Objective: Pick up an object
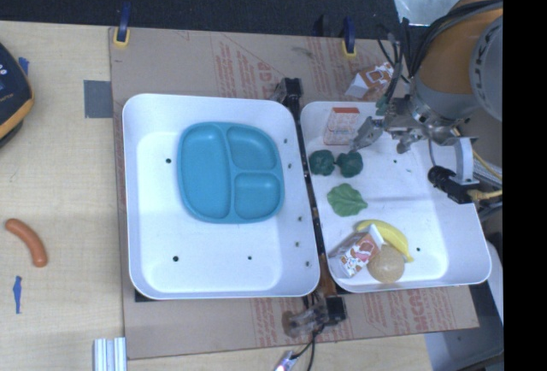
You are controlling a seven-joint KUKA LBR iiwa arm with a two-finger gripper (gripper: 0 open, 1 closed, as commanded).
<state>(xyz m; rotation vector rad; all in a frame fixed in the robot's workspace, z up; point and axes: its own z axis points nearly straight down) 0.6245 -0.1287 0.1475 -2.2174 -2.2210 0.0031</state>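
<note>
Above right bin (444, 271), claw (376, 132)

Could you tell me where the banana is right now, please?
The banana lies in the right bin, near its front edge, touching a small carton and a round tan ball, below the green leaf.
</note>
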